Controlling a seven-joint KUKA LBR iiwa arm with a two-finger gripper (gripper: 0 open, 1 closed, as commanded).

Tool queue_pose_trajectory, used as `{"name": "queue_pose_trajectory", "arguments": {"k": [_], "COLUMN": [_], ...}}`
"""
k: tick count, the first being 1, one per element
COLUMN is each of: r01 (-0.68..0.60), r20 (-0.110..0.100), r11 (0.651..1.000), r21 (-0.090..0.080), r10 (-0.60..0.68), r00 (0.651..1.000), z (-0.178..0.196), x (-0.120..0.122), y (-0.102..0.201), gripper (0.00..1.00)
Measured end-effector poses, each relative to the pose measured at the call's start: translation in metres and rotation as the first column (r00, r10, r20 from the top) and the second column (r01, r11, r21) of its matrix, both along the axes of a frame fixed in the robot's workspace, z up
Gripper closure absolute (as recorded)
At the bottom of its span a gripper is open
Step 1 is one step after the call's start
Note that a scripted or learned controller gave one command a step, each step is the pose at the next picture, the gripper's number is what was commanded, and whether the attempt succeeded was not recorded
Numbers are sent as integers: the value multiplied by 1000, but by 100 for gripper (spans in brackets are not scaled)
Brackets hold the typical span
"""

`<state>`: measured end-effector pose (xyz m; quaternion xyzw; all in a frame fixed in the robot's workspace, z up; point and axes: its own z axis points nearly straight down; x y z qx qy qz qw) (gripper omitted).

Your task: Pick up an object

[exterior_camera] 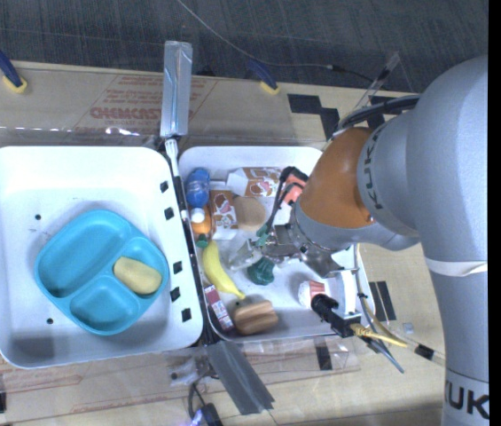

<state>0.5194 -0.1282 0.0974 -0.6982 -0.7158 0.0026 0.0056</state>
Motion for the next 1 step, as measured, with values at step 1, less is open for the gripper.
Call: {"name": "queue_pose_trajectory", "arguments": {"k": [1], "r01": [-55], "r20": [9], "r11": [998], "r21": [-2], "r10": [56], "r00": [998], "z": [-6], "x": [-17], "y": [-9], "gripper": [0]}}
